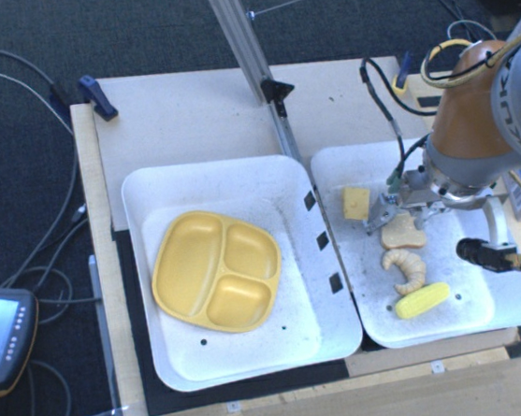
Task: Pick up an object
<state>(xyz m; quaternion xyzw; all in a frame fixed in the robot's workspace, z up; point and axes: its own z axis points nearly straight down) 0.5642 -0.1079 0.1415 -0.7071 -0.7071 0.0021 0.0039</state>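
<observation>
The right bin (pixel 508 306) holds several food items. A yellow cheese cube (pixel 356 204) lies at its upper left. A tan bread slice (pixel 404 235) lies in the middle, with a pale curled croissant (pixel 407 267) just below it and a yellow corn cob (pixel 422 301) near the front. My gripper (pixel 400 211) hangs low over the top edge of the bread slice, to the right of the cheese cube. The arm's grey wrist and orange band hide the gripper's upper part.
In the left bin (pixel 146 193) lies a yellow three-compartment plate (pixel 216 271). A slanted metal pole (pixel 244 35) rises from between the bins. Cables (pixel 390 111) hang near the arm at the right bin's back edge.
</observation>
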